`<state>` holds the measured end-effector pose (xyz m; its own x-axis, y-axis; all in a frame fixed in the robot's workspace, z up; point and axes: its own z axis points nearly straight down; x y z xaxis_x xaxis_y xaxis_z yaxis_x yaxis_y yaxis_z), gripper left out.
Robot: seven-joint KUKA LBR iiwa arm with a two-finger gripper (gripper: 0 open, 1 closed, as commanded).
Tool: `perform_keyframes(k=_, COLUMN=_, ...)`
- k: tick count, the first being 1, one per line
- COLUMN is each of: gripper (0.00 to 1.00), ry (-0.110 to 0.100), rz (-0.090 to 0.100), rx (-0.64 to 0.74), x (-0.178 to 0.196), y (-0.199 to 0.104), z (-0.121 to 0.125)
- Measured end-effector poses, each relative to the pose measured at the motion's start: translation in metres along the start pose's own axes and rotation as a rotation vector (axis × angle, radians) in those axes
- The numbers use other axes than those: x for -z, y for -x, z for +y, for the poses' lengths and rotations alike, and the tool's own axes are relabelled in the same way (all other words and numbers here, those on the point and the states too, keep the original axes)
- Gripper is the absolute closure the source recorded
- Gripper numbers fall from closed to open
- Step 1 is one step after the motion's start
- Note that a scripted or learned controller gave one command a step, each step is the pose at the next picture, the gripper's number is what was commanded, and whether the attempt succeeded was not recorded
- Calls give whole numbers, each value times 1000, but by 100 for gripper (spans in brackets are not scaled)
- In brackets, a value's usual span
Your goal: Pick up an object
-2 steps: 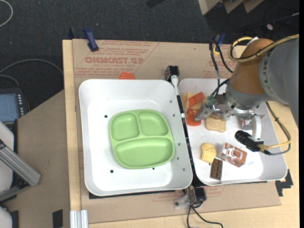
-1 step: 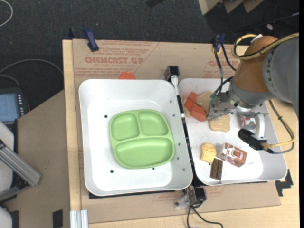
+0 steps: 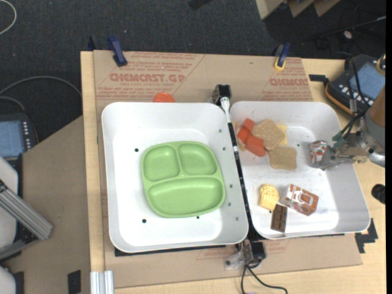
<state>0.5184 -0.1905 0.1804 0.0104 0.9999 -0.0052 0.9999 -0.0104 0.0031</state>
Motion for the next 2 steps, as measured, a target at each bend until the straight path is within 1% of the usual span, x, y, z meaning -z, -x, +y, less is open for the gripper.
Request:
perform_keyframes(k=1, gripper=0, ry=-2, rz=5, rx=10, x=-5, y=-7, z=3)
perform_keyframes(k=2, gripper=0, ry=24, rz=-5, rx=12, x=-68, y=6, z=71)
